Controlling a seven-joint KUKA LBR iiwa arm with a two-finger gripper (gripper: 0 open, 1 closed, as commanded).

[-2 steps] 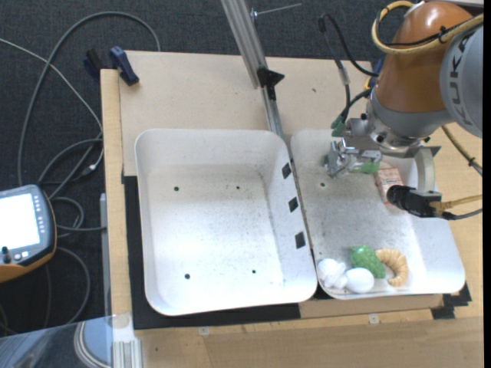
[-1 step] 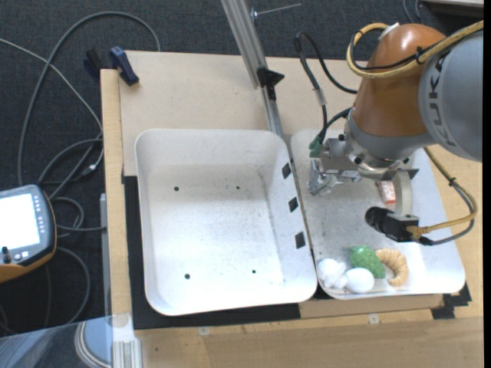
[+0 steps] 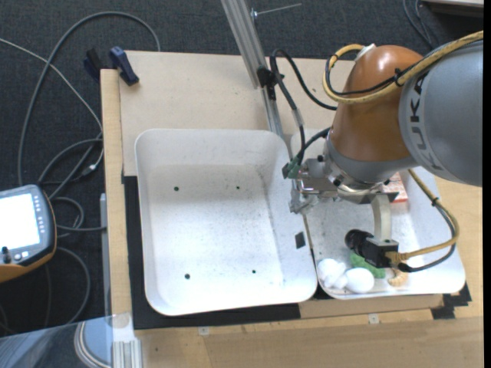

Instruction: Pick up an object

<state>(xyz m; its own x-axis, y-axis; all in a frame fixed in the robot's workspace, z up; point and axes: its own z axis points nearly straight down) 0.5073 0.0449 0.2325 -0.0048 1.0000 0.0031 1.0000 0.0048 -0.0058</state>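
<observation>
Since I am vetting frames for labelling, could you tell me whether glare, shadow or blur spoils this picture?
Camera view: even, soft light, sharp throughout; no glare on the left bin; the arm covers much of the right bin; its white objects look slightly washed out.

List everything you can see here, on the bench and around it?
left bin: one, white, middle of the bench
right bin: one, white, beside it, under the arm
round lumps: about three, white, near edge of the right bin
green piece: one, green, next to the lumps
black piece: one, black, small, by the wall where the bins meet
red-and-white item: one, right bin, mostly hidden by the arm
clamp: one, blue, far left corner of the bench
handheld screen unit: one, grey and orange, on the floor at left
cables: several, pale, on the dark floor
metal rail: one, silver, slanting down from the top
arm: one, grey with orange band, reaching in from the right
</observation>
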